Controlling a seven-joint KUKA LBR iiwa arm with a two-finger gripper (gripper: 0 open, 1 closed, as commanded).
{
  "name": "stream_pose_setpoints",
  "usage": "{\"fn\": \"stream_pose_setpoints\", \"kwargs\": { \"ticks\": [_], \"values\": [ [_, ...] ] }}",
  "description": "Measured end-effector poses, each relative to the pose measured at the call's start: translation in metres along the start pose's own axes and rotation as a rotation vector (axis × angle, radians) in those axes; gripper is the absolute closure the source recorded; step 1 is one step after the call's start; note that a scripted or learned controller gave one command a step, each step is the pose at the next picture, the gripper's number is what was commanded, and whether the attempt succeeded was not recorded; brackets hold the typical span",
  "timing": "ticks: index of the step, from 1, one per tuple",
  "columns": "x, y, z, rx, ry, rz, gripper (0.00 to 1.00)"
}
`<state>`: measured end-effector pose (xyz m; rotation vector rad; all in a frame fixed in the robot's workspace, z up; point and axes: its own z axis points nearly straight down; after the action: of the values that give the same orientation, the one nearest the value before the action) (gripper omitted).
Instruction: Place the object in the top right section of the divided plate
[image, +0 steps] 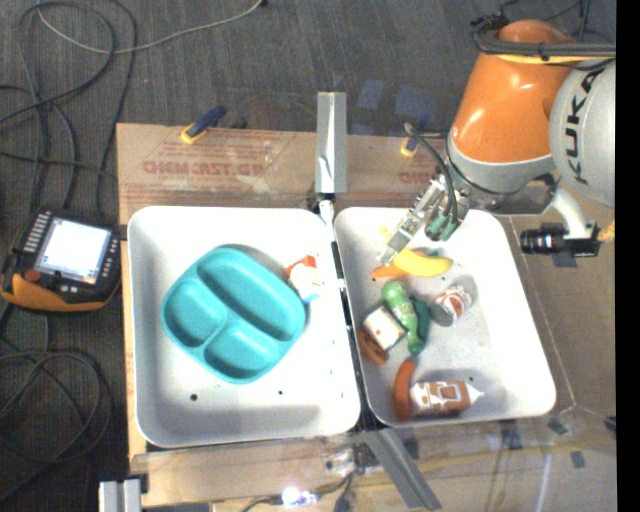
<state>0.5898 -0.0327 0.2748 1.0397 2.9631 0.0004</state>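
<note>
Dark grey carpet with loose black cables surrounds the worktop (150, 175), a brown board carrying two white bins.

My gripper (418, 222) hangs over the back left corner of the right bin (520, 330), just above a yellow toy banana (422, 264); whether it is apart or together I cannot tell. Nothing shows clamped in it.

Below the banana I count one orange piece (386, 270), one green toy vegetable (398, 300), one dark green piece (418, 328), one red-and-white can (450, 303), one white block (382, 325), one brown piece (372, 347), one orange sausage shape (402, 388) and one small bottle (445, 397) lying on its side. Its label is too small to read.

In the left bin (160, 400) lies one teal divided plate (235, 312) with three sections. One small red-and-white toy (305, 277) rests just beside its upper right rim, outside the plate.

My arm (595, 110) bears the letters "KUKA". One orange-edged handheld screen (62, 258) lies on the floor.
</note>
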Motion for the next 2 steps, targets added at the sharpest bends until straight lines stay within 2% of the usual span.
{"fn": "stream_pose_setpoints", "kwargs": {
  "ticks": [1, 2],
  "values": [
    [0.029, 0.048, 0.054, 0.002, 0.003, 0.106, 1.0],
    [0.06, 0.112, 0.056, 0.001, 0.0, -0.065, 1.0]
  ]
}}
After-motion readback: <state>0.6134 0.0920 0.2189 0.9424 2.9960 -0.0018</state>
